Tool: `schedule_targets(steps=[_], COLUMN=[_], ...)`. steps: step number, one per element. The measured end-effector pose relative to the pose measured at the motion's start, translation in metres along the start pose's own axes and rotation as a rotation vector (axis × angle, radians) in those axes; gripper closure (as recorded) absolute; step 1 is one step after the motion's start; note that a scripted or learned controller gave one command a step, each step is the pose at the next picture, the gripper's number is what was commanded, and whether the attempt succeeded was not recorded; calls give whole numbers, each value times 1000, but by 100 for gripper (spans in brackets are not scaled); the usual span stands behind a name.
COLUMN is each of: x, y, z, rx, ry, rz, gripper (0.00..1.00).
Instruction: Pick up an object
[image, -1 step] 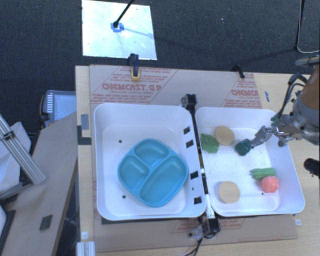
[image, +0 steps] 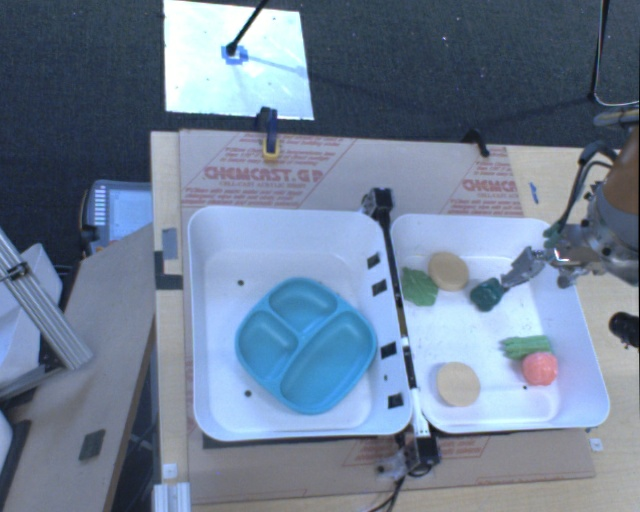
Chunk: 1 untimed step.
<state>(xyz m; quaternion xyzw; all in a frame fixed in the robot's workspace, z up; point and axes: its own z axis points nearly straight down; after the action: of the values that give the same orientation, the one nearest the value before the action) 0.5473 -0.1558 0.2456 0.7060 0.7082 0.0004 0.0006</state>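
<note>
Two shallow white bins side by side on the bench. Left bin (image: 215, 300): one blue sectioned plate (image: 304, 344), lying flat near the middle. Right bin (image: 585, 395): tan disc (image: 449, 270) near the far wall, green leafy piece (image: 419, 288) just beside it, dark green lump (image: 487, 294) toward the centre, second tan disc (image: 458, 383) near the front, pink-red radish with green top (image: 537, 364) at front right. Gripper (image: 520, 270) over the right bin, reaching from the right, tip just beside the dark green lump; open or closed, cannot tell.

Tray (image: 305, 345) in left bin (image: 215, 235) — alone
</note>
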Motion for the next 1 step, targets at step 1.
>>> schedule_targets(steps=[1], x=[2], y=[-5], z=[62], rx=[4], ry=[1], rz=[2], gripper=[0])
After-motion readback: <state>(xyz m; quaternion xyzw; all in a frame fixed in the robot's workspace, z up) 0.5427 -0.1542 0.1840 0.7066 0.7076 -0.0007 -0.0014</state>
